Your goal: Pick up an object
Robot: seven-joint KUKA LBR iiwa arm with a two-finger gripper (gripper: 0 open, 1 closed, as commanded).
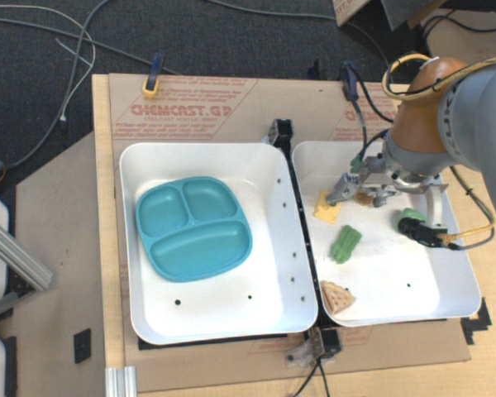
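My gripper (362, 194) hangs low over the back left part of the right bin (446, 300), its fingers spread open and nothing clearly between them. A yellow cheese wedge (326, 208) lies just left of and below the left fingertip. In front of it, nearer the bin's middle, rests a green pickle-shaped piece (345, 244). A tan pizza slice (337, 297) sits at the front left corner. A small green piece (411, 217) lies to the gripper's right, beside a black cable end.
The left bin (149, 304) holds a teal divided plate (195, 226). A black divider clamp (280, 131) stands between the bins at the back. The arm's cables (459, 238) trail over the right bin's right side.
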